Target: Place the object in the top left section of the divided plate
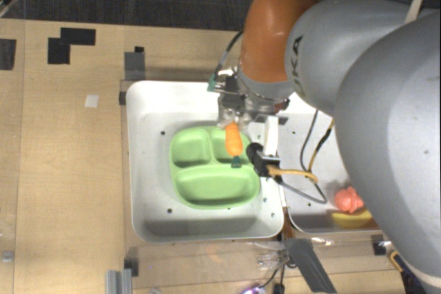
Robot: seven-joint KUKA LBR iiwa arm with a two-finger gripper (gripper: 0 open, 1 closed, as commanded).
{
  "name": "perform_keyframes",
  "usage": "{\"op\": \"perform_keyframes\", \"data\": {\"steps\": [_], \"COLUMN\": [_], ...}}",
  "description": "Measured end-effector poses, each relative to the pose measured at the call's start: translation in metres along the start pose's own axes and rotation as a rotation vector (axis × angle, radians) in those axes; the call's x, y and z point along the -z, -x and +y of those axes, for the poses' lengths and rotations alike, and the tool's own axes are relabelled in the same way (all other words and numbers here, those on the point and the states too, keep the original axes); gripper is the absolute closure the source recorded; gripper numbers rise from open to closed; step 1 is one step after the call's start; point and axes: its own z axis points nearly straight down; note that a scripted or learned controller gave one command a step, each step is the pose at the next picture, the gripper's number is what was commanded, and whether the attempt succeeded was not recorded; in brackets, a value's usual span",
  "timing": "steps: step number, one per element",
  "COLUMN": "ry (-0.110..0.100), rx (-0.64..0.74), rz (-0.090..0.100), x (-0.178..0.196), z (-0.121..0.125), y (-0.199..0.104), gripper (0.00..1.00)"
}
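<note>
A green divided plate point(207, 189) lies in the left white bin point(148, 148). It has two small sections at the back and one large section at the front. My gripper point(231, 123) hangs over the plate's back right section, shut on the top end of an orange toy carrot point(234, 141). The carrot hangs nearly upright, its green tip point(236, 162) down by the ridge between the sections. The back left section point(191, 147) holds nothing.
The right bin point(310, 220) holds a pink object point(349, 200) and a yellow banana point(351, 219). A black fitting with a yellow cable point(293, 175) sticks out beside the plate's right edge. The arm's bulk covers most of the right bin.
</note>
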Motion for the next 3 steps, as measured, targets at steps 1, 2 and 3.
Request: {"op": "perform_keyframes", "data": {"steps": [1, 2, 3], "ry": [0.002, 0.000, 0.000], "rx": [-0.123, -0.558, -0.423], "rz": [0.001, -0.002, -0.001], "x": [0.094, 0.033, 0.029], "z": [-0.094, -0.020, -0.068], "y": [-0.049, -0.041, 0.020], "gripper": [1.00, 1.00, 1.00]}}
